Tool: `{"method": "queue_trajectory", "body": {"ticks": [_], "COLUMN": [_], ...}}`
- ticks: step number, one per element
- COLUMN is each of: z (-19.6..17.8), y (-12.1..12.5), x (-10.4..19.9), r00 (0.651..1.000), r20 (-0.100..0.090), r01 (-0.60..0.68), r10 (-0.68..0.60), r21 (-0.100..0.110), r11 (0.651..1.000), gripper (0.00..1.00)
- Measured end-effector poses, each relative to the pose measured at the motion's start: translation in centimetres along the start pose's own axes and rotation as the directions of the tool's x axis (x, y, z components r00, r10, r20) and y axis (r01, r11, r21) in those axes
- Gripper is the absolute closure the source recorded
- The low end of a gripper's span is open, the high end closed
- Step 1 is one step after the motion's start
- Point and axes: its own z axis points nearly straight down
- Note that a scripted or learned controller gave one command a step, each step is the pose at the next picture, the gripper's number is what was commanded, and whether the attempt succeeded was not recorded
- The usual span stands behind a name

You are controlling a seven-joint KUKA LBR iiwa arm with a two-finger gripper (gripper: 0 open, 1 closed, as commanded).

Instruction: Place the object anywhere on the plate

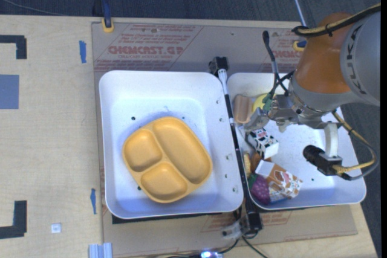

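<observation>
The yellow three-compartment plate lies in the left white bin with nothing on it. My gripper hangs low over the left part of the right bin. Several small objects lie close by it. Just below it sits a white block with black patches. A tan piece and a yellow-green piece lie just to its upper left. The wrist body hides how the gripper meets these objects.
Near the right bin's front lie a purple grape-like piece, an orange-and-white packet and a small orange piece. A black fitting with cables hangs off the arm over that bin. The raised bin rims meet at a ridge.
</observation>
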Motion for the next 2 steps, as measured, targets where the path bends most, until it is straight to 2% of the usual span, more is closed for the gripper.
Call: {"method": "queue_trajectory", "body": {"ticks": [2], "z": [0.0], "y": [0.0], "x": [0.0], "r00": [1.0], "r20": [0.0], "r01": [0.0], "r10": [0.0], "r21": [0.0], "r11": [1.0], "gripper": [0.0]}}
